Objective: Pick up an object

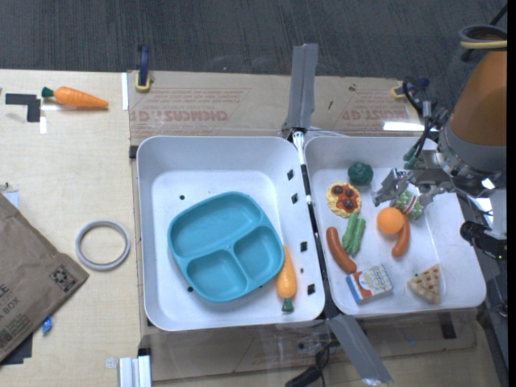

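Gripper just above orange ball, grip state unclear.

You see the pincer low in the right bin, just above the orange, with sausages, a pea pod, a small pizza and broccoli nearby, while the left bin holds a blue divided plate and a carrot.

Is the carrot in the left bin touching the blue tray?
Touching. The camera view shows the carrot lying along the right edge of the blue tray, its side against the tray's rim with no white bin floor between them.
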